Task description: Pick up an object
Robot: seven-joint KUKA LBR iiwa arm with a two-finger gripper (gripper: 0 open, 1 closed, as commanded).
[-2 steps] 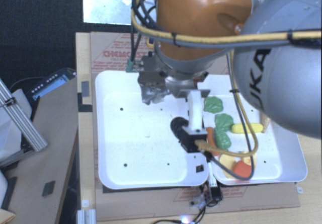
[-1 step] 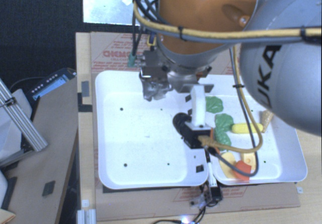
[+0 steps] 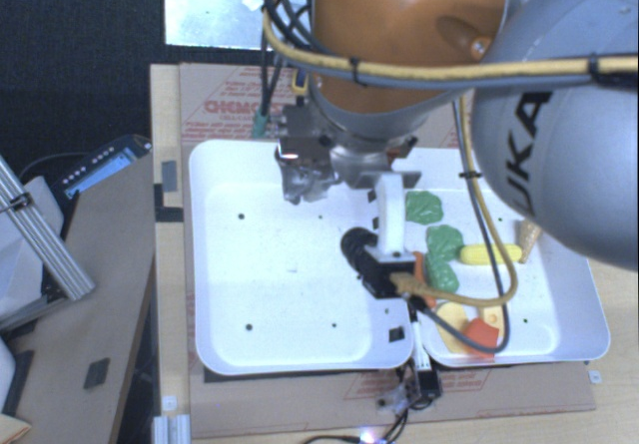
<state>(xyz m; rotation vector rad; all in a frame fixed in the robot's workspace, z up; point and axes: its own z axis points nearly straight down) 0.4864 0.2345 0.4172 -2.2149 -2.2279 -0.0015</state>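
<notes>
The grey KUKA arm with its broad orange band [image 3: 399, 3] reaches in from the right and fills the upper middle of the view, its wrist hanging over the far edge of the left shallow white plastic bin [image 3: 250, 272]. Below the wrist, a grey metal gripper assembly [image 3: 305, 173] sits above that bin's far side. Whether it is released or clenched cannot be told, because the wrist body and cabling cover its tip, and nothing is seen held in it.

Relative to the left bin, the right shallow white plastic bin [image 3: 569, 332] lies just beside it, the two touching along a shared middle wall. The objects that could be picked up all lie in the right bin. Two crinkled green leaf-like plastic pieces [image 3: 424, 205] rest near its far side, and a third green piece [image 3: 442, 277] lies nearer the camera. A slim yellow plastic stick [image 3: 489, 254] lies just right of the green pieces. A small orange-red block [image 3: 480, 334] sits on a pale yellow flat piece [image 3: 454, 316] near the near wall.

A white upright bracket [image 3: 390, 218] and a black cylindrical part [image 3: 361, 254] stand over the wall between the bins. A yellow cable [image 3: 499, 68] runs along the arm.
</notes>
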